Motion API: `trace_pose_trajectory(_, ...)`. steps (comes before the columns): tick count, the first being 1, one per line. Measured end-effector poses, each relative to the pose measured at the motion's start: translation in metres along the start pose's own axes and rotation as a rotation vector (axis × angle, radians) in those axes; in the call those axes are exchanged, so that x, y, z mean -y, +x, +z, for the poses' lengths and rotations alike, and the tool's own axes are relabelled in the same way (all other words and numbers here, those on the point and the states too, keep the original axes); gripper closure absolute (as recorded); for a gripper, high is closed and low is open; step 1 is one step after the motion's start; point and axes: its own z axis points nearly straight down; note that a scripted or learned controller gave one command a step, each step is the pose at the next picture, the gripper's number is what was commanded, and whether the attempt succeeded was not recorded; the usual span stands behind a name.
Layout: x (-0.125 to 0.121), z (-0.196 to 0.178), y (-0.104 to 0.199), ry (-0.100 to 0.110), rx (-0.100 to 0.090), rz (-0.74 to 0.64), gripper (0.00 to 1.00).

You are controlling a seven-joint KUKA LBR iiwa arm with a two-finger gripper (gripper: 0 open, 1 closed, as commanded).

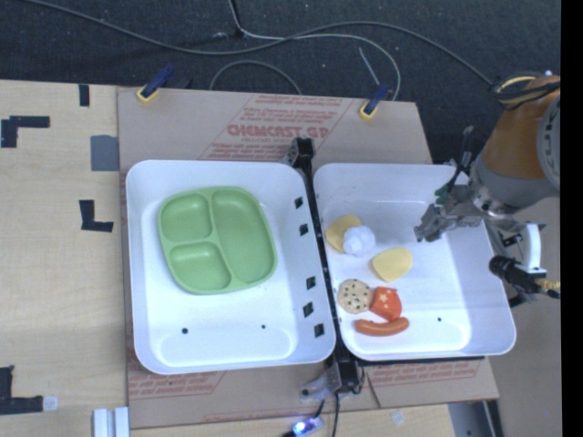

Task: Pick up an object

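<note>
The right bin (474, 335) holds several toy foods. A yellow piece (339, 231) lies at its left with a white ball (359, 239) resting against it. A pale yellow chip (392, 263) sits near the middle. Lower down are a cookie (352, 295), a red strawberry-like piece (387, 303) and a red sausage (381, 327). My gripper (432, 228) hangs over the right half of this bin, right of the chip and apart from it. Nothing shows between its fingers.
The left bin (146, 244) carries a green three-compartment plate (217, 240). A black hinge strip (314, 262) runs between the bins. Cardboard lies under both, with blue-and-yellow clamps (155, 84) at the back. Cables cross the dark floor behind.
</note>
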Motion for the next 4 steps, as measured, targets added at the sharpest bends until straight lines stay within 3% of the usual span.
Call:
trace_pose_trajectory(2,-0.001,-0.086,0.005,-0.001,0.000,0.000,1.00)
trace_pose_trajectory(4,-0.038,-0.094,0.113,0.003,-0.003,-0.005,1.00)
